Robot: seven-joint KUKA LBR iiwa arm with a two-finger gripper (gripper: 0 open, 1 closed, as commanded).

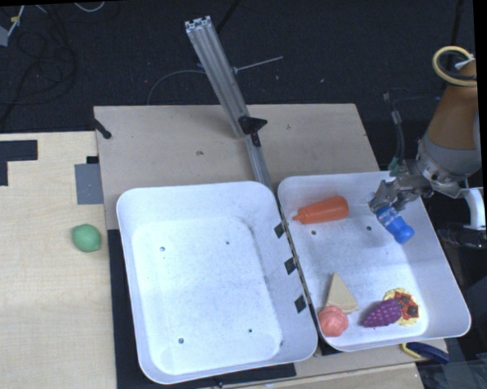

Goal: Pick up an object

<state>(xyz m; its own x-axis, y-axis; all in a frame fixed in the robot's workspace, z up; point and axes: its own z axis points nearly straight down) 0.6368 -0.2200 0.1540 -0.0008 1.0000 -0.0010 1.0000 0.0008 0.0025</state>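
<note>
My gripper (390, 204) hangs over the upper right part of the right bin (447, 300), with the grey arm and its orange band rising to the right. A small blue cylinder (398, 226) slants down from the fingertips, its upper end caught between them. In the same bin lie an orange carrot (320, 211) at the upper left, a beige wedge (341, 293) and a pink ball (333, 320) at the lower left, and a purple bunch of grapes (382, 313) beside a yellow and red piece (405, 302).
The left bin (146, 208) sits beside the right one, with black clips along the shared edge. A green ball (86, 238) rests on the wooden bench to the left. A metal rail (224, 76) slants in behind the bins.
</note>
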